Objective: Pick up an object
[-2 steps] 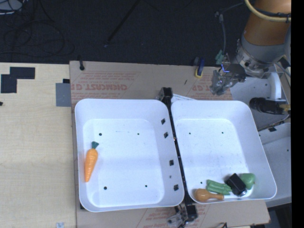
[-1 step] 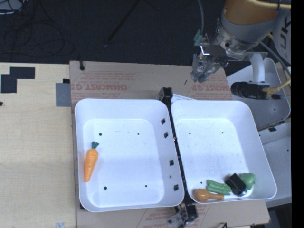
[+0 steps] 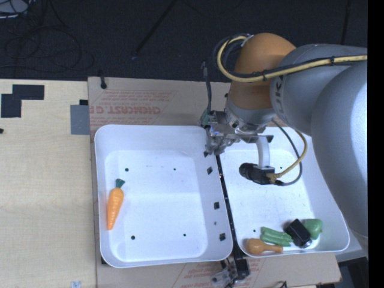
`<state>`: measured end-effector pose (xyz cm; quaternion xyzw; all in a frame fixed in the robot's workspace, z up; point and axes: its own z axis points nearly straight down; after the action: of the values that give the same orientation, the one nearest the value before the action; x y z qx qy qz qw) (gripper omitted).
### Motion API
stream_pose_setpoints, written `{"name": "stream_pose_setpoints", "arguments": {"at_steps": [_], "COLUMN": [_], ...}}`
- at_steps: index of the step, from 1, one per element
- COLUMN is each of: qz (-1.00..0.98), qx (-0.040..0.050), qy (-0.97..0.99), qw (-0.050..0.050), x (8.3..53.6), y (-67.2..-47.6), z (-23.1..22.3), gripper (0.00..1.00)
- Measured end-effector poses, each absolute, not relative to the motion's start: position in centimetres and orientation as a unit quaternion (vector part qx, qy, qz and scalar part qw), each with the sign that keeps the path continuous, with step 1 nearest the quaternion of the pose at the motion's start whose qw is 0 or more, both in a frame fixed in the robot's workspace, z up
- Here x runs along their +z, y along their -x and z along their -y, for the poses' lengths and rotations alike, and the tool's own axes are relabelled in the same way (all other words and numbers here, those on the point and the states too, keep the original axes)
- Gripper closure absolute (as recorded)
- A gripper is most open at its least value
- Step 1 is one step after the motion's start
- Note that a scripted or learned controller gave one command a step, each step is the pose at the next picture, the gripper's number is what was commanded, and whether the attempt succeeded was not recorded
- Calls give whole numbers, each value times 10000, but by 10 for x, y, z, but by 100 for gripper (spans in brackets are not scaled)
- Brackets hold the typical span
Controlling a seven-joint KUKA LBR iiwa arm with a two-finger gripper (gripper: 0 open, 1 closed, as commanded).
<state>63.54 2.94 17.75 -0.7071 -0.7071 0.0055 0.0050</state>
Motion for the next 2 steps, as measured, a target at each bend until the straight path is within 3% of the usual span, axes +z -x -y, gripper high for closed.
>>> {"name": "stream_pose_setpoints", "arguments": {"at_steps": [1,2], "qz": [7089,7065], "qx": [-34,22], "qy": [7053,7077], "qw": [-17,10], "x": [277,262], "y": [-645,-643], "z": [-79,-52], "gripper": [100,100]}}
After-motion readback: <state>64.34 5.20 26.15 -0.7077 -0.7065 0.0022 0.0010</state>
